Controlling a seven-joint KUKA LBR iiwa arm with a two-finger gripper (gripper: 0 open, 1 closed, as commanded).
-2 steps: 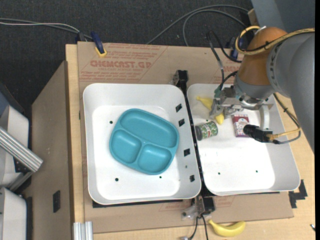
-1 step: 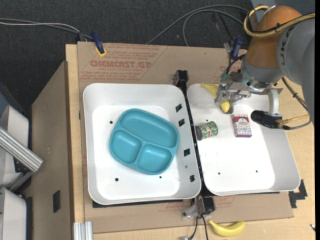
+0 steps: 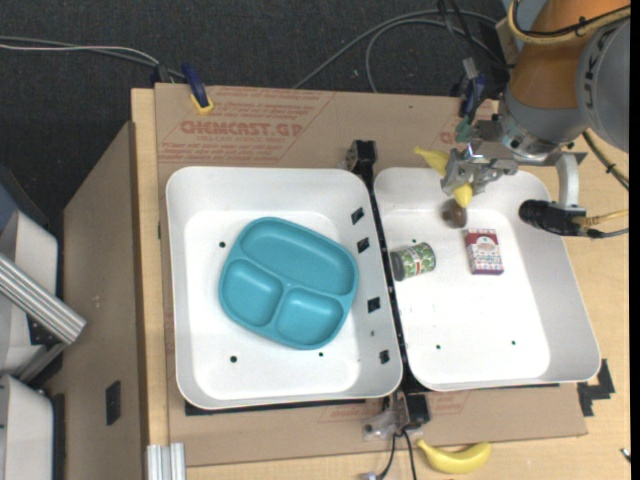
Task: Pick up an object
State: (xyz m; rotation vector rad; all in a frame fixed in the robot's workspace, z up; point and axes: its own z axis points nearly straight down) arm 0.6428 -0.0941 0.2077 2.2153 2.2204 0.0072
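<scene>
Camera view, left to right: the left bin holds a teal divided plate, lying flat. Across the divide, in the right bin, a small green-labelled can lies on its side near the inner wall, and a red and white box lies flat just beyond it. My hand hangs over the bin's far edge, directly above a small brown object. Open or closed, I cannot tell from here.
</scene>
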